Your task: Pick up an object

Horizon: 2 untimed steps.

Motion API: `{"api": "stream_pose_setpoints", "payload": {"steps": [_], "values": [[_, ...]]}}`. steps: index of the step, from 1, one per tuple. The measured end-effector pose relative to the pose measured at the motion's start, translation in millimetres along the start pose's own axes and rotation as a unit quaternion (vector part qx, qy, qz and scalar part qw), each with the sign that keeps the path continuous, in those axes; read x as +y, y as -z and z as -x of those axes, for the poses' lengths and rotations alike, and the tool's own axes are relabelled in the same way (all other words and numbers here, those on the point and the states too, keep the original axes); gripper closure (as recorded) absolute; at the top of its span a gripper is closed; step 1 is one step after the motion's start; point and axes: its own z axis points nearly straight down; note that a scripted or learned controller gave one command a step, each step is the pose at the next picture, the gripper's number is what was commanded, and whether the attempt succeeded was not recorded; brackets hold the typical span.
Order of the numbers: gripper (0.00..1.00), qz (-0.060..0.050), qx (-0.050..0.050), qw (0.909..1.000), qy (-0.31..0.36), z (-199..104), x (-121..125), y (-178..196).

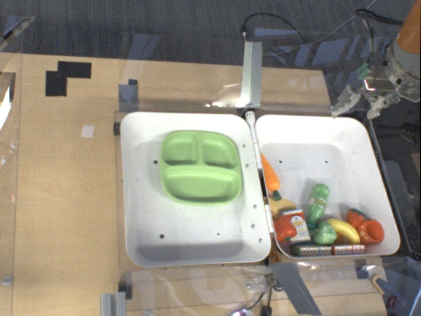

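Toys (327, 224) cluster at my right bin's (296, 137) five o'clock, one green tray (199, 166) left, gripper (362, 103) spread over wood bench (59, 176).

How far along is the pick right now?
Nothing looks done yet. The gripper hangs open above the right bin's far corner, nothing between its fingers. The green bottle, banana and carrot lie untouched in the bin. Descent, grasp and lift remain.
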Motion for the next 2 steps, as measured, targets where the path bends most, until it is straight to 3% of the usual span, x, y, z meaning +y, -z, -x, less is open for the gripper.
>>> {"api": "stream_pose_setpoints", "payload": {"steps": [1, 2], "values": [[0.00, -0.001, 0.000, 0.9998, -0.021, 4.3, 24.6, -62.8], [0.00, 0.000, 0.000, 0.9960, -0.090, 20.7, 25.0, -26.0]]}}
